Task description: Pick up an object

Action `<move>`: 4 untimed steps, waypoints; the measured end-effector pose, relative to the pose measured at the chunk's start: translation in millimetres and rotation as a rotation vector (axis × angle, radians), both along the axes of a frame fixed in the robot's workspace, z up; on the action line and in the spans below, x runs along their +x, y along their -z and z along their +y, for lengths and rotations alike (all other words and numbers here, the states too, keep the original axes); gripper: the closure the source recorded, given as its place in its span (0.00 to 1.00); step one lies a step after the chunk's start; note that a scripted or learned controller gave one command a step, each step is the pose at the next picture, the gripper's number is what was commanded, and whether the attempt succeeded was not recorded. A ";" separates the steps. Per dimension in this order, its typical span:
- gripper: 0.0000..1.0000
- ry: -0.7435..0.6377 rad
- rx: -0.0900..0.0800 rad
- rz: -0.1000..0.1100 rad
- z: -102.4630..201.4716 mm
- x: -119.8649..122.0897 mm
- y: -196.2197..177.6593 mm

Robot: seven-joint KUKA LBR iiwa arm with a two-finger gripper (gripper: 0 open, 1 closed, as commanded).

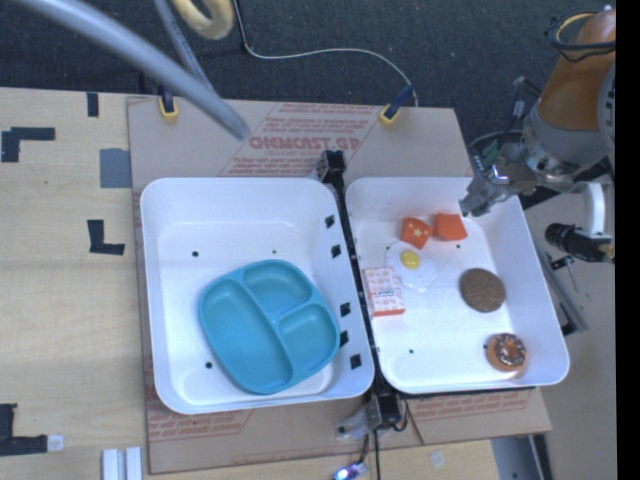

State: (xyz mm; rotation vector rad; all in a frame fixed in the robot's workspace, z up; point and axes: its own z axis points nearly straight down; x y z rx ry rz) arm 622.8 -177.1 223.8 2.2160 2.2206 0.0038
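At the near edge we note the surface (60, 298), pale wood with black tape marks, and on it a cardboard sheet (290, 133) with red printing that lies under both bins.

In the left bin (165, 203) we find a blue divided plate (268, 325), three compartments, lying flat toward the near right part of that bin.

The right bin (540, 298) holds the loose items. Nearest us, at its near right corner, lies a sprinkled donut (506, 352). Just beyond it sits a brown round cookie (482, 290), apart from the donut. Along the left side of this bin lies a small white packet with red print (383, 292), flat against the floor. Just beyond the packet we see a fried-egg piece (410, 261), white with a yellow centre. Farther back stand two orange-red pieces side by side: a rounded strawberry-like piece (416, 232) on the left and a blockier orange piece (449, 227) on the right, very near each other; we cannot tell whether they touch.

The gripper (474, 204) hangs over the far right part of the right bin, just beside the orange piece and right of it. We cannot tell how its fingers stand, and we see nothing held in it. The arm (575, 98) rises behind it at the right.

Beyond the bins, two yellow clamps (168, 108) pin the cardboard's far edge, and a grey pole (120, 38) crosses the far left corner.
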 end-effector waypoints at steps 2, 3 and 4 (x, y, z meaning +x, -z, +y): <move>1.00 -0.006 0.004 0.007 124.9 0.3 11.4; 1.00 -0.005 0.004 0.006 179.2 -10.1 0.6; 1.00 -0.005 0.003 0.008 235.8 -18.0 10.1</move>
